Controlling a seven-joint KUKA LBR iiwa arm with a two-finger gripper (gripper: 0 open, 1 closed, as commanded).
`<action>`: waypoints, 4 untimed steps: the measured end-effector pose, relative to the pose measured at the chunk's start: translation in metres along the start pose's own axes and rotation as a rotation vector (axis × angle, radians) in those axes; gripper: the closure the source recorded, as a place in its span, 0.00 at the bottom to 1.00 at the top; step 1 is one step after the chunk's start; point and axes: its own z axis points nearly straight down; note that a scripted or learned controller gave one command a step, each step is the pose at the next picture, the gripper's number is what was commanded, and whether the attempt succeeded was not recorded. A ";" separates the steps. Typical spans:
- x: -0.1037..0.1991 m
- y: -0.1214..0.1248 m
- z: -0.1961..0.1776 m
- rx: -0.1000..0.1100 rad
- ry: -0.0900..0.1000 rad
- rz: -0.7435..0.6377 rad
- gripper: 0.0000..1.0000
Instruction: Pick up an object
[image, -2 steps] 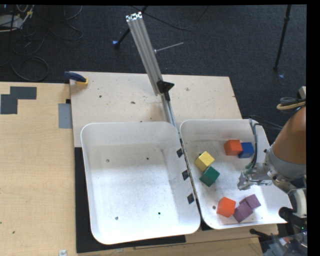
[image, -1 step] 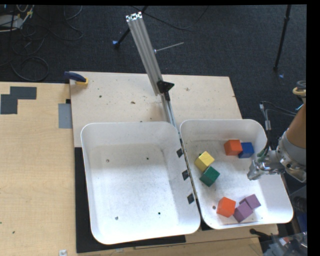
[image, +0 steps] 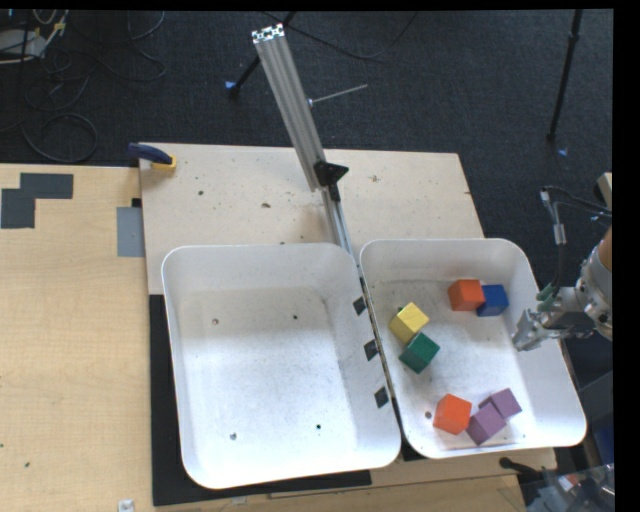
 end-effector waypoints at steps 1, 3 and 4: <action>-0.001 0.001 -0.047 0.000 0.000 -0.001 1.00; 0.090 0.033 -0.031 0.005 0.003 -0.005 1.00; 0.136 0.065 -0.015 0.006 0.002 -0.003 1.00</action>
